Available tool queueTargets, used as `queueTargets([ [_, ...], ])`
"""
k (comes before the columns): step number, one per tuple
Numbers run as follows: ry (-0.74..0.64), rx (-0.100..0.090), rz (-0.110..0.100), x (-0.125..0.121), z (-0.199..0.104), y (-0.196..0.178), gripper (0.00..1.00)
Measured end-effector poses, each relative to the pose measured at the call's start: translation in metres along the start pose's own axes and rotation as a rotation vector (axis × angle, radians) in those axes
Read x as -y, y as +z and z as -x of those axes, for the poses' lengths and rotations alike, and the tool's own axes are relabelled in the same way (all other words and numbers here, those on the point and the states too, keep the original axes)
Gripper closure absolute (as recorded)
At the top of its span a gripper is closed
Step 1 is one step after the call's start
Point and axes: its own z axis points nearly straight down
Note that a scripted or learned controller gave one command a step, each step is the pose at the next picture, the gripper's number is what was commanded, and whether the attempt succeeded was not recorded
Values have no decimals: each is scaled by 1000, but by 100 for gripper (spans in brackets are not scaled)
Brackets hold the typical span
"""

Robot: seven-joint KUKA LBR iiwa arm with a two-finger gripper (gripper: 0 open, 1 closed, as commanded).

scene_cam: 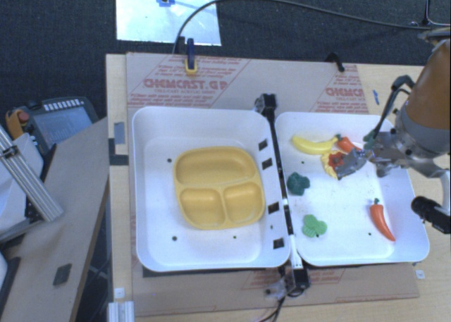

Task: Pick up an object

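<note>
In the right bin [405, 243] lie a yellow banana [312, 145], a dark green broccoli piece [298, 184], a light green vegetable [314, 227] and an orange carrot [381, 220]. A small red and yellow toy [331, 163] lies just below the banana's right end, with an orange piece [344, 144] beside it. My gripper [349, 163] reaches in from the right and sits low over that red and yellow toy, partly hiding it. The grey arm with its orange band [430, 102] hangs over the bin's right side.
The left bin [151, 172] holds a yellow divided tray [217, 187]. A black divider strip [276, 180] runs between the bins. A black cable [394, 95] hangs near the wrist. Left of the bench stand a pendant [60, 123] and a metal rail [28, 180].
</note>
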Motion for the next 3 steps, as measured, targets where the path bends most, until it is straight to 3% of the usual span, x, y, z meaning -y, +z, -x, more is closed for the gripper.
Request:
queueTargets([
  [1,-3,2,12,-2,0,-6,0],
  [3,0,0,7,-8,3,105,0],
])
